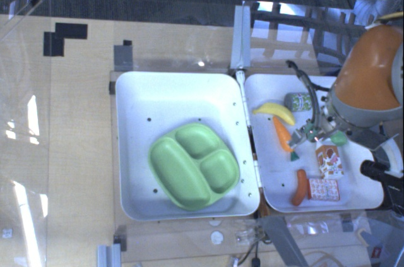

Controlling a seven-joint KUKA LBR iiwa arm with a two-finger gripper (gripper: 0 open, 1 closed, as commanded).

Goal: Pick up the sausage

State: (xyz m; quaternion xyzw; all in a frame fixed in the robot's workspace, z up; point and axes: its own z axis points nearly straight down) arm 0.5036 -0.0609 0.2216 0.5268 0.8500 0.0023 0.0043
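The sausage, a short red-brown link, lies near the front of the right bin, beside a small printed packet. My gripper hangs over the middle of that bin, just right of an orange carrot and well behind the sausage. I see nothing held in it. The arm's grey and orange body covers the bin's right side.
A banana and a small can lie at the back of the right bin, and a second packet sits right of centre. The left bin holds a green divided plate. A metal divider separates the bins.
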